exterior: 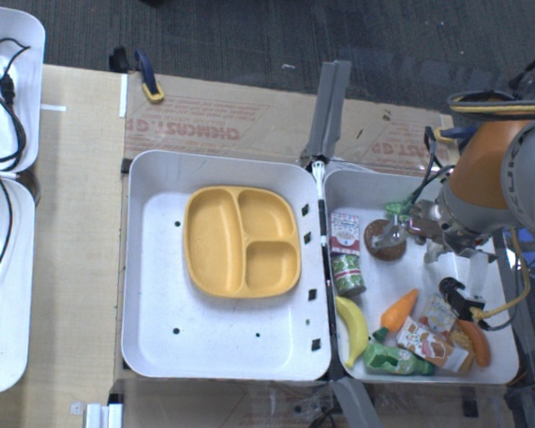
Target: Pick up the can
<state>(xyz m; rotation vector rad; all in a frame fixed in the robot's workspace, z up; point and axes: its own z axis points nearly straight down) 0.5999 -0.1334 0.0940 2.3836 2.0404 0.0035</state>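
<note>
We see the gripper (399, 232) lowered into the right bin (508, 359), near that bin's far wall, with the grey arm and its orange band (484, 168) entering from the right; its tip sits over a round brown object (384, 240), and we cannot tell how it is set or whether it has hold of anything. Just left of that object, against the wall between the bins, the can (347, 272) lies on its side, a small cylinder with a green wrapper whose writing is too small to read. Touching its far end is a flat white-and-red packet (345, 231), print likewise illegible. Nearer the camera along the same wall lies a curved yellow banana (352, 327), and beside it a green pouch (393, 361). An orange carrot (398, 309) lies tilted at mid-bin, next to a white-and-orange snack packet (428, 343); a second orange carrot-like piece (477, 342) lies by the right rim. A black cable (470, 308) loops down from the wrist. The left bin (140, 318), shallow, white and smooth with a few dark spots on its floor, holds a yellow divided plate (242, 241) with three compartments and rounded corners. Both bins rest on brown cardboard (220, 119) whose red printing appears reversed. A blue-and-yellow clamp (147, 76) lies at the far bench edge.
</note>
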